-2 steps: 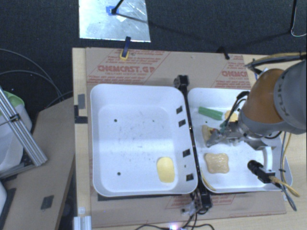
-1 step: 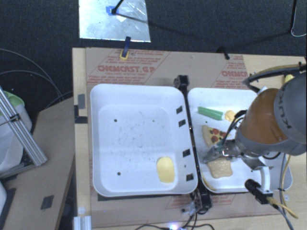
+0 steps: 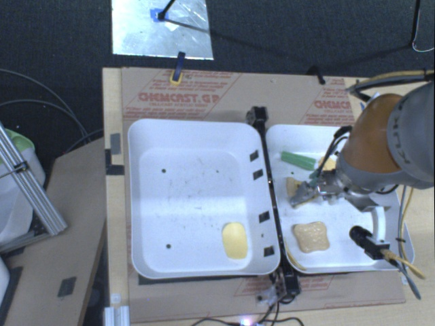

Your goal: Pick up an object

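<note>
camera view: two white bins sit side by side on a cardboard sheet (image 3: 204, 95). the left bin (image 3: 170, 182) holds a single yellow oval (image 3: 235, 240) at 5 o'clock on its floor, near the front wall and the right wall. the wide floor from 7 round to 2 o'clock lies open.

in the right bin (image 3: 291, 138) the gripper (image 3: 301, 195) sits low at 9 o'clock of the floor, close to the wall beside the other bin. i cannot tell how far open it is, or whether it has hold of anything. a pale yellow piece (image 3: 293, 184) lies just beside it at 11 o'clock. whether they touch is unclear. a green strip (image 3: 298, 159) lies at its 12 o'clock, towards the back wall. a tan lump (image 3: 311, 237) rests at its 5 o'clock, apart from it, near the front rim. the arm (image 3: 408, 141) hangs over the bin's right half.
</note>
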`<action>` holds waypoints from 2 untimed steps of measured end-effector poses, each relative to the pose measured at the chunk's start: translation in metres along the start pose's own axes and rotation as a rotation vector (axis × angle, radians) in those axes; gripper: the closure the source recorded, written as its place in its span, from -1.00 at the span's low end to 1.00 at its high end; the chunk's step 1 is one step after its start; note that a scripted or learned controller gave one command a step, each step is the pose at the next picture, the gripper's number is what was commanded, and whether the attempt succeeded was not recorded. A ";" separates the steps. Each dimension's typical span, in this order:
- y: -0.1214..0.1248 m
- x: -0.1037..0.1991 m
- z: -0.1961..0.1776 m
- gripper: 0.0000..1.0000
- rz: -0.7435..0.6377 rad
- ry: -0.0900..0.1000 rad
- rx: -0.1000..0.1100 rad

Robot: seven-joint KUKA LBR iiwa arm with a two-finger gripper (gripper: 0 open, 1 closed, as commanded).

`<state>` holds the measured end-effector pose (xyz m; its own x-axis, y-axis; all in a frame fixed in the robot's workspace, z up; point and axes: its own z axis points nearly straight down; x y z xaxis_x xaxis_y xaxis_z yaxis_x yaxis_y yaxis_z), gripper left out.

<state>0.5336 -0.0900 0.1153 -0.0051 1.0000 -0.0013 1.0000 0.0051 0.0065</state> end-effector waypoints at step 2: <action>-0.043 0.092 -0.187 -1.00 -0.003 0.003 -0.008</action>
<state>0.4887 0.0021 0.3023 -0.0084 1.0000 0.0015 0.9999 0.0084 0.0147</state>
